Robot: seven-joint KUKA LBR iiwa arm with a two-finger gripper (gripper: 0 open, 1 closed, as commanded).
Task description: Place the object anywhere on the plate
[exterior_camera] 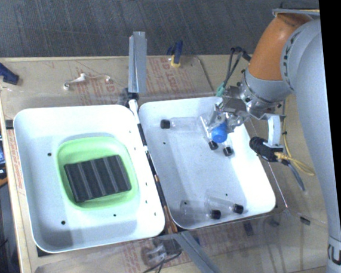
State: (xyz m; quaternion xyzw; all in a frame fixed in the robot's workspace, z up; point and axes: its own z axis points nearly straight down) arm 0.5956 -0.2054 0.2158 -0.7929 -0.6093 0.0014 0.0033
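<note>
Because the plate (96, 173) sits in the left bin (32, 134), the claw (219, 128) (right bin (187, 185)) appears clamped on a blue object (218, 135); transfer remains.

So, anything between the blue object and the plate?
Only the bin walls: the blue object sits at the gripper in the right bin; the green plate, holding a dark ridged block, lies in the left bin.

Green plate (93, 147), blue object (219, 134)
</note>
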